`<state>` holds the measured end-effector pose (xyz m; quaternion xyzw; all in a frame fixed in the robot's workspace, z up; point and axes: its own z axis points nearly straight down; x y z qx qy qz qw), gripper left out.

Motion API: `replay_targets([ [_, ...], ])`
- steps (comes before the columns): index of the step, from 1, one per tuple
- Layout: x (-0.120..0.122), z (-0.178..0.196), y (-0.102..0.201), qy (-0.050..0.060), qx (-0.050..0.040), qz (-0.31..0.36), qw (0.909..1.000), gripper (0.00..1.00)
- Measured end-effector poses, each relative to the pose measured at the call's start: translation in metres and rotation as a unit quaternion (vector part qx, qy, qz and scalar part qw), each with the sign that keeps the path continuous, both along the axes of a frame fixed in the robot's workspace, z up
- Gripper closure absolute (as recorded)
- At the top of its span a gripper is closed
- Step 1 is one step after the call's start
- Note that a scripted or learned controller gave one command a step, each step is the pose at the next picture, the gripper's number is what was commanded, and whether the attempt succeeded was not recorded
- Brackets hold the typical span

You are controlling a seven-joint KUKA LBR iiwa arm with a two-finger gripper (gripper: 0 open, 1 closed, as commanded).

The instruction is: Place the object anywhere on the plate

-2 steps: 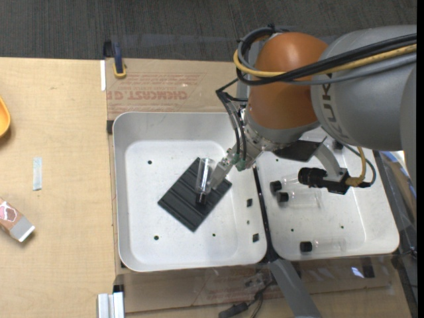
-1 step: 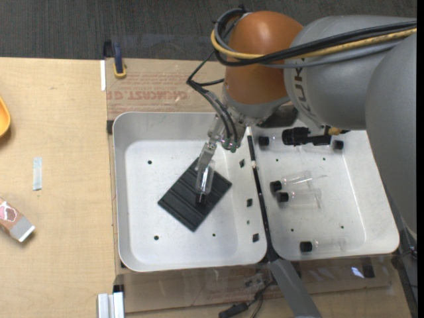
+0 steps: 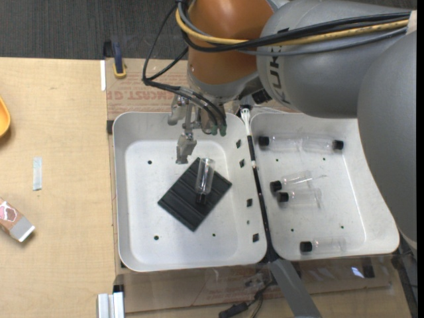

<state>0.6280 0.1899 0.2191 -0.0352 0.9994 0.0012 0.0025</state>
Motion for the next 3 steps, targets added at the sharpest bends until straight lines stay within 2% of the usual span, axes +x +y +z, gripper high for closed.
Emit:
replay_targets([
  [1, 0.002, 0.009, -0.002, -0.002, 0.0010, -0.003, 1.0000, 1.00],
  [2, 0.004, 0.046, 0.038, -0.001, -0.0005, 0.193, 0.9812, 1.00],
  [3, 0.006, 0.056, 0.036, -0.003, 0.0008, 0.189, 0.9819, 1.00],
])
